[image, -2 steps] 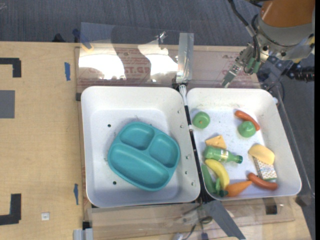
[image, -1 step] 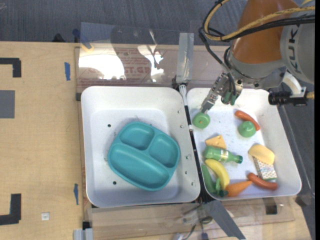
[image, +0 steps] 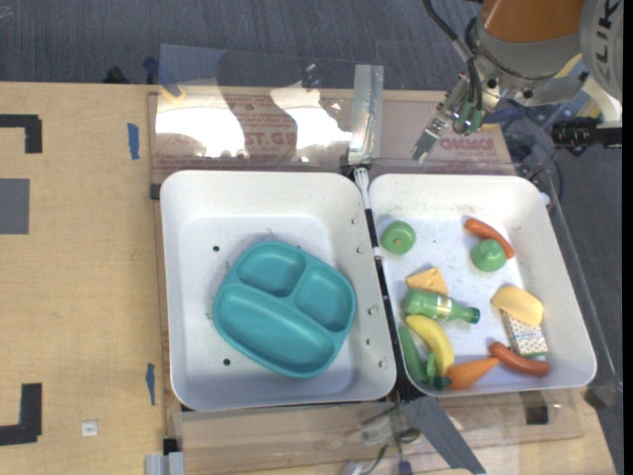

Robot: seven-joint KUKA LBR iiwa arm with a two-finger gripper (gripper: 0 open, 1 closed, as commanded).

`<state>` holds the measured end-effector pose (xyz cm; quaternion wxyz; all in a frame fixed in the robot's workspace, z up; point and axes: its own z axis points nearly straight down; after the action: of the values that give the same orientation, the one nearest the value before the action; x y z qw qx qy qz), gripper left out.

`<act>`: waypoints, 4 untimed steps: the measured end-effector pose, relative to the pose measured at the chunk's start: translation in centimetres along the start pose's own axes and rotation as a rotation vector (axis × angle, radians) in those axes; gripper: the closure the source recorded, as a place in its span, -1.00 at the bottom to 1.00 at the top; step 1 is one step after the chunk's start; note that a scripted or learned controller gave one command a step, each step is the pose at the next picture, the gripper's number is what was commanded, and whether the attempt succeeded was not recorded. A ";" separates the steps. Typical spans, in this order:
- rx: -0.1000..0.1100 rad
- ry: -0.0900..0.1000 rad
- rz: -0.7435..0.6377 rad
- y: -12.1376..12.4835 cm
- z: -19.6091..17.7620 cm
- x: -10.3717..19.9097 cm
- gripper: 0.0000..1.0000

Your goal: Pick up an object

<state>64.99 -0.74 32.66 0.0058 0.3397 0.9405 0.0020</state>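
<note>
My gripper [image: 443,135] hangs high over the back rim of the right bin [image: 569,265], open, with nothing between its fingers. Below it the bin holds toy food: a green ball [image: 398,237], a second green ball [image: 488,255] touching a red sausage [image: 487,231], a yellow cheese wedge [image: 427,280], a green bottle [image: 442,308], a banana [image: 433,336], an orange carrot [image: 473,370], another red sausage [image: 517,359], a yellow slice [image: 518,303] and a patterned block [image: 525,336]. All lie apart from the gripper.
The left bin [image: 188,216] holds a teal divided plate [image: 287,307]. A metal divider [image: 364,127] stands behind the seam between the bins, on a shiny cardboard strip [image: 247,132]. The wooden bench [image: 69,265] lies to the left.
</note>
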 end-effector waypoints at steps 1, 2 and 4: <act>0.001 -0.003 0.212 -4.2 -9.0 -4.7 1.00; 0.007 0.008 -0.153 -7.7 -6.6 -6.2 1.00; 0.004 -0.003 -0.712 -16.2 -16.3 -13.1 1.00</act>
<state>64.53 -21.51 48.98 0.0066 -0.0094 0.9999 -0.0025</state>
